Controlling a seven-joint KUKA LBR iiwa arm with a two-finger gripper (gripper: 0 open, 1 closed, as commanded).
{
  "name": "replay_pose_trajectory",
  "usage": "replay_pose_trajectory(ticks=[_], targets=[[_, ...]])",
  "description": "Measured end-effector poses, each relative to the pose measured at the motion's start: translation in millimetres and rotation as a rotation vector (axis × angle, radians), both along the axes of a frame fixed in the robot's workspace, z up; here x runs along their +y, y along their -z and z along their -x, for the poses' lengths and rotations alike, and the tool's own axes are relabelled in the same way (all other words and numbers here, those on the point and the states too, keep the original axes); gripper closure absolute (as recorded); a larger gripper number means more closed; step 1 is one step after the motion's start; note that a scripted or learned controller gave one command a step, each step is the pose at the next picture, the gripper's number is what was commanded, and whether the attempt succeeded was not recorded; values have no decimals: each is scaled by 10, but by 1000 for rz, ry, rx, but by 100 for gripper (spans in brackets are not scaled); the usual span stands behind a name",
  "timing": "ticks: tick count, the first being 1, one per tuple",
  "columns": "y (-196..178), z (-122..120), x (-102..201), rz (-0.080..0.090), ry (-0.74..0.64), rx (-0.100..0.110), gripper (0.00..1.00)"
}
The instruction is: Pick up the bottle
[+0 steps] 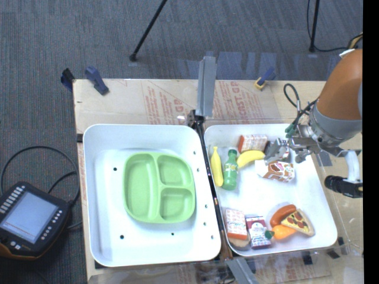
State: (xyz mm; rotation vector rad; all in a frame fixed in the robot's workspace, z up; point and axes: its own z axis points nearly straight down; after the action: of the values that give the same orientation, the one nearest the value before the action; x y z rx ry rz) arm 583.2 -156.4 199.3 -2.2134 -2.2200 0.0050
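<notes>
The bottle is small and green with a darker cap. It stands in the right bin near that bin's left wall, between a long yellow fruit and a banana. My gripper hangs over the upper middle of the right bin, to the right of the bottle and apart from it. It is just above a brown and white carton. Nothing of the bottle is inside the gripper.
A red and white box lies left of the gripper. Two small cartons, a hot dog, a pizza slice and a carrot lie along the bin's front. The left bin holds a green divided plate.
</notes>
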Motion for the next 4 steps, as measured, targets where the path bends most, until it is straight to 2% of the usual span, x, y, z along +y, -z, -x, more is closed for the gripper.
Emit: replay_pose_trajectory(ticks=[1, 2, 3, 4], targets=[[1147, 169, 470, 0, 28, -1, 0], [1150, 462, 489, 0, 143, 2, 0], [1151, 1092, 314, 0, 281, 2, 0], [1151, 1090, 316, 3, 435, 0, 0]])
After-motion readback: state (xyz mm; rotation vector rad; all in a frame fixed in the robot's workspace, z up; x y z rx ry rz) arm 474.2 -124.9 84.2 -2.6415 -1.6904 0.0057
